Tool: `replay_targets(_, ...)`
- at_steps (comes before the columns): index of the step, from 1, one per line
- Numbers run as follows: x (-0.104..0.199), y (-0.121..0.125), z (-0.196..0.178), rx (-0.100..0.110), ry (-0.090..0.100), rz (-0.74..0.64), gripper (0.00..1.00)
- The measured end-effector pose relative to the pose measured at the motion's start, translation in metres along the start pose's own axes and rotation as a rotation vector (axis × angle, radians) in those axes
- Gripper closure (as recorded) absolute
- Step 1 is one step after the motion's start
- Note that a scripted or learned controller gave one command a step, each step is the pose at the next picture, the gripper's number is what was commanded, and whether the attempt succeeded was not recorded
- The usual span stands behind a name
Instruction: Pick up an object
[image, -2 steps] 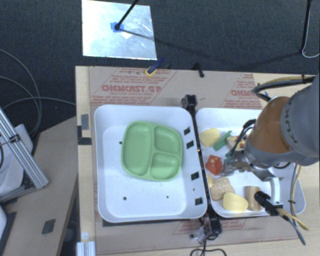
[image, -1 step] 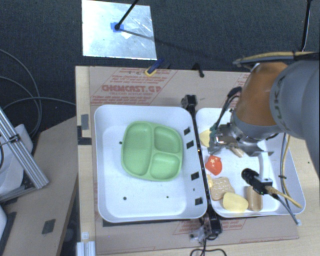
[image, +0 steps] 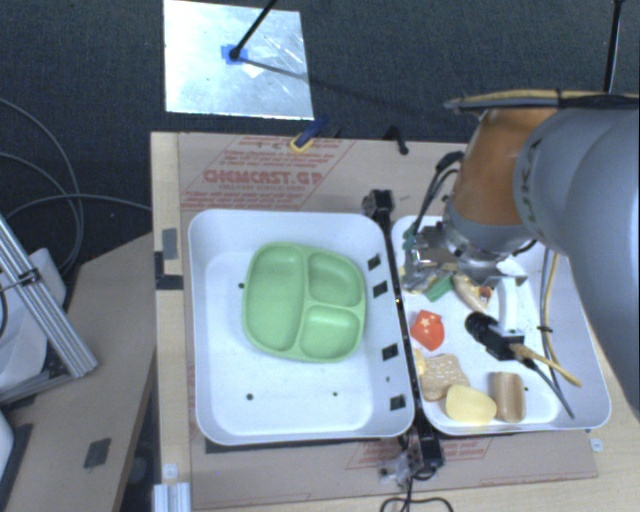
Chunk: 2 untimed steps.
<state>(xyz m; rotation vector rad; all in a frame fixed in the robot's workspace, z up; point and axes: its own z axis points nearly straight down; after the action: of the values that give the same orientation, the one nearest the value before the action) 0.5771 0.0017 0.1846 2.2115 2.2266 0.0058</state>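
My gripper (image: 424, 264) is low over the far left part of the right bin (image: 590, 395), its metal tip just above a small green piece (image: 438, 289). A pale banana-like piece (image: 468, 293) lies right beside the green one. Nearer the front are a red piece (image: 427, 329), a tan biscuit-like piece (image: 443, 373), a yellow lump (image: 469, 404) and a brown cylinder (image: 508, 396). The arm's grey and orange body covers the bin's far right part.
The left bin (image: 225, 400) holds a green divided plate (image: 304, 301) near its middle. A black divider with clips (image: 392, 300) runs between the two bins. Cardboard lies under both bins.
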Motion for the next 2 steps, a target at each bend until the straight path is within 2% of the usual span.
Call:
replay_targets(1, 0.002, 0.035, 0.000, 0.000, 0.000, 0.000, 1.00)
replay_targets(2, 0.087, -0.018, 0.001, 0.007, 0.001, 0.000, 1.00)
